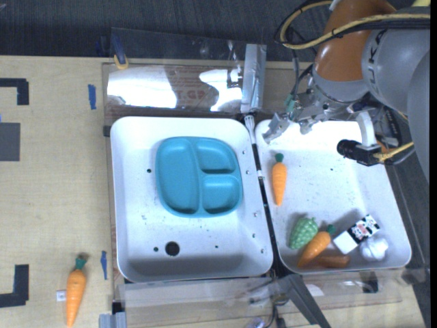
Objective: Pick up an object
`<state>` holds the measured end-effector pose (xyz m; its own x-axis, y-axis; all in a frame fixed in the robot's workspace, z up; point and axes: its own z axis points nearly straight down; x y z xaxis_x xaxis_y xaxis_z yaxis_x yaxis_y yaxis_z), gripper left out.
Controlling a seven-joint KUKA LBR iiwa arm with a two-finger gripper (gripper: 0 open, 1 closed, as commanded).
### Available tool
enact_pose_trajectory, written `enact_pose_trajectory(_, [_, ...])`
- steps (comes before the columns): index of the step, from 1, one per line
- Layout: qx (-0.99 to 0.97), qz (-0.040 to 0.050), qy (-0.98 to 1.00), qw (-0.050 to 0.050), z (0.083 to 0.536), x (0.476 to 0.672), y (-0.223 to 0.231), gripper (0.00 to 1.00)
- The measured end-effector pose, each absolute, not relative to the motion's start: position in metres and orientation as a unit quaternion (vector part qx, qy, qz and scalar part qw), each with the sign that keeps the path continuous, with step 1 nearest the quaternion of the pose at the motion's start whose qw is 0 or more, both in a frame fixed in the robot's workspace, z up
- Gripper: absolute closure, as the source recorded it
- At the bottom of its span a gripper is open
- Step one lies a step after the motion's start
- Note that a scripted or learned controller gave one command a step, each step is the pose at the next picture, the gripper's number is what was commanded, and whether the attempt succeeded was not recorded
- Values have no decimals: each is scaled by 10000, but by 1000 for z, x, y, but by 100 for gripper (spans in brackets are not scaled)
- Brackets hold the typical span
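The gripper (290,120) hangs over the far left corner of the right bin (382,183); its jaws seem open and hold nothing. The nearest carrot (278,178) lies just below it, close to the wall; it is smooth, tapered plastic, so it may roll or slip, and a finger may strike the wall.

bench (48,203): pale wood | floor (136,5): dark, at top | glare (143,87): behind bins
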<state>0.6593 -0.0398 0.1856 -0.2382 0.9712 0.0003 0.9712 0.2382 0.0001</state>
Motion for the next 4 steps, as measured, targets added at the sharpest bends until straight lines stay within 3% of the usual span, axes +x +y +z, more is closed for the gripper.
enact_pose_trajectory(1, [-5816,17,-8134,18,116,665,-103,0])
enact_pose_trajectory(2, [-5279,-7,-8493,-3,101,670,-103,0])
enact_pose_trajectory(3, [-5722,-94,-8199,-144,100,636,-98,0])
enact_pose_trajectory(4, [-5705,-12,-8213,-25,113,668,-108,0])
